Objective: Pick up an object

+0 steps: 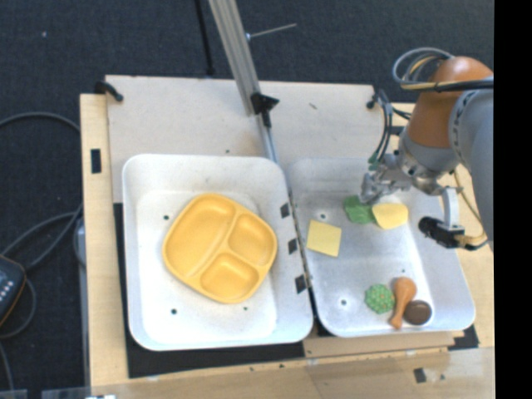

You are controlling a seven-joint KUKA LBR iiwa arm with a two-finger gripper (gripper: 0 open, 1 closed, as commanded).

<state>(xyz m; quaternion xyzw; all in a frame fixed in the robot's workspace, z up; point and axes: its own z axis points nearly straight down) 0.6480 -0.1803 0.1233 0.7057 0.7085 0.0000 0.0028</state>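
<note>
In the right bin [349, 302] lie a flat yellow square [324, 238], a pale yellow rounded piece [391, 215], a small green piece [358, 213], a green knobbly ball [379, 298] and a brown drumstick-like toy [405, 301]. My gripper [376, 185] hangs low over the bin's far side, just above the green piece and the pale yellow piece. Nothing shows between its tips from this angle.
The left bin [150, 314] holds a yellow divided plate [219, 246]. A slanted metal pole [241, 56] rises from the bench behind the bins. The arm's grey body and orange band [440, 106] stand over the right bin's far right corner.
</note>
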